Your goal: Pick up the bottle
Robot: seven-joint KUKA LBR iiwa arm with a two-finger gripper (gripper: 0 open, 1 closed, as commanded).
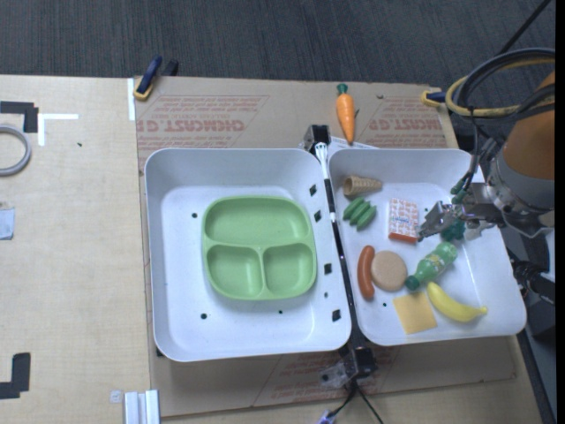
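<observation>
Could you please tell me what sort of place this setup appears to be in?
Probably a robotics lab bench for pick-and-place trials, not a kitchen: two white bins sit clipped together on cardboard, toy food such as a plastic banana and green bottle fills one, and a cabled robot claw reaches in.

The arm (530,162) is cut off by the right edge of the frame. The gripper (441,222) covers the upper end of the green bottle (434,264), and its metal parts blur together. The print on the small red-and-white packet (403,218) is too small to read.
</observation>
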